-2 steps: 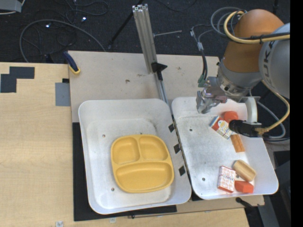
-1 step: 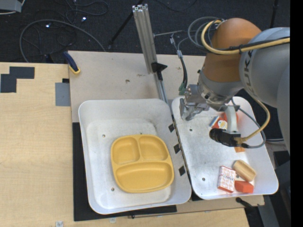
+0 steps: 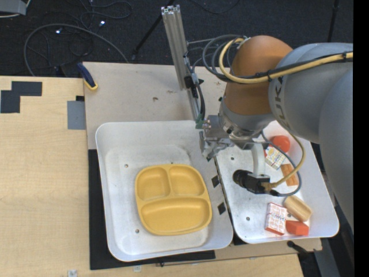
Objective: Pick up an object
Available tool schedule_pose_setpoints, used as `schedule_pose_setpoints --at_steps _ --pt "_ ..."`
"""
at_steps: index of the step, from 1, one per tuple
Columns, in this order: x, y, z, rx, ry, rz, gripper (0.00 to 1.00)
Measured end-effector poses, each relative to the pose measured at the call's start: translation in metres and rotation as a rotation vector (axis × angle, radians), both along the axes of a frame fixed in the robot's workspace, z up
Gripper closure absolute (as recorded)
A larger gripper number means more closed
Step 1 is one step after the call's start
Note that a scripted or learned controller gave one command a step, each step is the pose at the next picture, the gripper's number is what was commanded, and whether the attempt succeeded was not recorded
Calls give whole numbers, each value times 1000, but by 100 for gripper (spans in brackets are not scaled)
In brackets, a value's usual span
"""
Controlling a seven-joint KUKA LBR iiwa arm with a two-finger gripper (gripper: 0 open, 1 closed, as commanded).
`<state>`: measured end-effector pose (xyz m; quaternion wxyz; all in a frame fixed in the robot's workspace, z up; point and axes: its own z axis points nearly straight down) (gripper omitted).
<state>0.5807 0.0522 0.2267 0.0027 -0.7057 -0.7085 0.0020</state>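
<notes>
**Tabletop** (image 3: 34, 183): pale wood, carries two white bins side by side.

**Left bin** (image 3: 115, 154): 1 yellow plate (image 3: 172, 199), 3 compartments, lying flat near centre.

**Right bin** (image 3: 242, 206): small objects grouped along its right side.
- orange ball (image 3: 281, 143), top end
- small carton (image 3: 274, 157), just below ball
- tan roll (image 3: 297, 207), lower down
- red-and-white box (image 3: 277, 219), touching roll
- orange-red chunk (image 3: 297, 228), by bottom rim

**Arm** (image 3: 311, 97): enters from the right.

**End effector** (image 3: 213, 146): hangs over the seam btwn bins, toward their top end, well apart from the objects. Spread or pressed together: cannot tell.
</notes>
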Motion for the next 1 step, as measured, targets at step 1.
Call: schedule_pose_setpoints --at_steps 1 --pt "-12 47 8 0 -3 0 100"
